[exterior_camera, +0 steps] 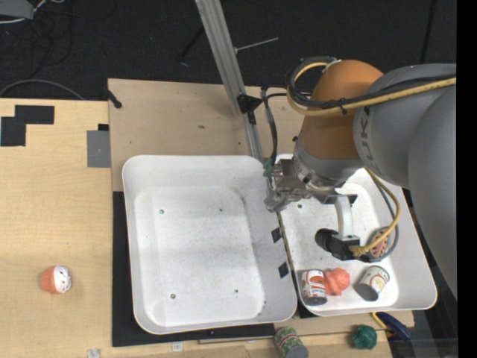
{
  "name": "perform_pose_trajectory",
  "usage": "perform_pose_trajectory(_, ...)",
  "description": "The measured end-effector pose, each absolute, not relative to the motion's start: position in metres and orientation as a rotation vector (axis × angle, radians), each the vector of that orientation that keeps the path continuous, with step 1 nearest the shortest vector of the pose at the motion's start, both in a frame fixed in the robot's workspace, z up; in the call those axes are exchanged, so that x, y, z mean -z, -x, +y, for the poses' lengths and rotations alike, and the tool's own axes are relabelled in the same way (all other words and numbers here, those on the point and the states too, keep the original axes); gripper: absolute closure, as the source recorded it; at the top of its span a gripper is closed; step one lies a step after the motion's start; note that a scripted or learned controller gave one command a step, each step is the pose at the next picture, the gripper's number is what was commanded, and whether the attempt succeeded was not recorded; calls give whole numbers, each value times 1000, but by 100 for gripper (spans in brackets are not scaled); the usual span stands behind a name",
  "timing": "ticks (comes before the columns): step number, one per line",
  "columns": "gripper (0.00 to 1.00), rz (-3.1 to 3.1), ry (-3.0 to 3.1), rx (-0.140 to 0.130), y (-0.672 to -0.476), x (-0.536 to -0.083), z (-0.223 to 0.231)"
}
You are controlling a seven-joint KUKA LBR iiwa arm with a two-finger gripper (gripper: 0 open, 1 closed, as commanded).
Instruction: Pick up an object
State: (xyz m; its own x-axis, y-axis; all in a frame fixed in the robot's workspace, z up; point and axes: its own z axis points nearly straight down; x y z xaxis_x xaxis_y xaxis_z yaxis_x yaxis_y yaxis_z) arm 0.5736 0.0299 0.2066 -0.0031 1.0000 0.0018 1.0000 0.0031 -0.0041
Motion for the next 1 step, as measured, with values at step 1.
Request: perform_pose_trajectory(1, 100, -2225, 2216, -1, -582, -222, 85)
